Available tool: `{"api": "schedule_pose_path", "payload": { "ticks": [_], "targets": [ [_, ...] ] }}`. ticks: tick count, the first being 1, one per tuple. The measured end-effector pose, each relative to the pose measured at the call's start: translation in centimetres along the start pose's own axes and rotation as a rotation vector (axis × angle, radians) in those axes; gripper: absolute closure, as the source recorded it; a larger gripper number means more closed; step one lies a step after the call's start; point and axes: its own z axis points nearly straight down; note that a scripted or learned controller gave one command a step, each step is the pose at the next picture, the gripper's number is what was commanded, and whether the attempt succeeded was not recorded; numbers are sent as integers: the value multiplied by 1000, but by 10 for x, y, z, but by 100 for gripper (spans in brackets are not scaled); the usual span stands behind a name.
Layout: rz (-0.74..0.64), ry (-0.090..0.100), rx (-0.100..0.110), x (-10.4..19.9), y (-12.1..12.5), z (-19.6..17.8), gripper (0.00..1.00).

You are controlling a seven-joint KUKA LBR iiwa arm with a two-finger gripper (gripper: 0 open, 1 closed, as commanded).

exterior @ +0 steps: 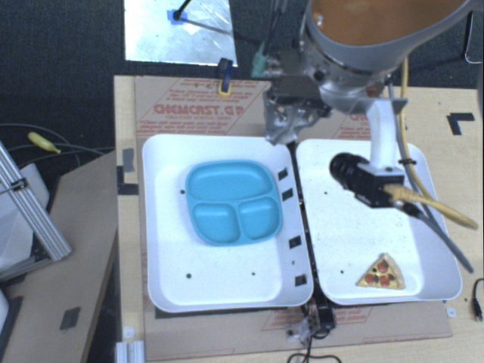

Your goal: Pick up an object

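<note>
Plate (231, 203): plain light blue. Pizza slice (382, 272): tan crust, yellow top, red spots. Left bin (162, 233) and right bin (340, 233): white with dark dots. Board (197, 108): tan, red lettering. Arm (359, 51): grey, orange band (378, 6). Foil (208, 40): silver. Floor (53, 51): dark blue.

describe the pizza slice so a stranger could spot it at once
Of the two white bins, take the right bin. Near its camera-side edge, right of centre, lies the pizza slice. It is a small tan triangle with red spots, nothing like the big blue divided plate in the left bin.
</note>
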Motion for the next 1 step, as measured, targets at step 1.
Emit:
{"api": "schedule_pose_path", "payload": {
  "ticks": [1],
  "targets": [
    [4,1,-5,49,25,-14,100]
  ]
}}
